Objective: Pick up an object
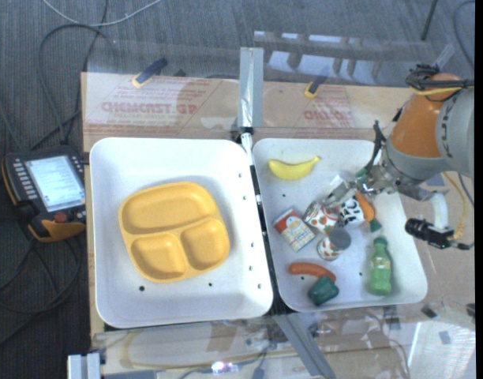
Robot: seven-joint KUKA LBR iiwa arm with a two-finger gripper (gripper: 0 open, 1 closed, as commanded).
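We are finding the gripper (346, 189) reaching into the right bin (415, 289), sitting over a cluster of small items: a black-and-white spotted toy (351, 211), a printed cup (331, 245) and a small carton (293, 229). We cannot tell its state. A banana (293, 166), green bottle (378, 268) and sausage (310, 271) are lying apart. A yellow divided tray (174, 230) is occupying the left bin (107, 290).

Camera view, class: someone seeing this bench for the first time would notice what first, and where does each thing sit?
The big yellow divided tray grabs the eye, lying alone in the left bin. Next comes the clutter in the right bin: a yellow banana near the top, a green bottle at the lower right. The arm's orange band stands out at the right, with the gripper down among the toys.
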